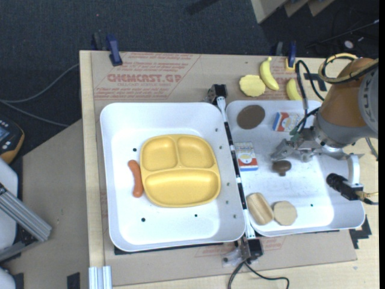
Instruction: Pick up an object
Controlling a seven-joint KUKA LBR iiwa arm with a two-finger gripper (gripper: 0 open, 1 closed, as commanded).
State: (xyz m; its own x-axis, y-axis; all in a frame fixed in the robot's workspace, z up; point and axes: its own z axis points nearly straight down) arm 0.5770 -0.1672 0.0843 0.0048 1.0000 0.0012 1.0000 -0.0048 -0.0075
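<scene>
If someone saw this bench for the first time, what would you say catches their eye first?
Most likely the yellow divided plate in the middle of the left bin, with a small orange sausage lying beside it. Next comes the grey and orange arm reaching in from the right, its gripper low over the right bin near a small brown object.

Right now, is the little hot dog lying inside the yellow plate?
No, the hot dog lies on the left bin's white floor, just beside the yellow plate's left edge.
</scene>
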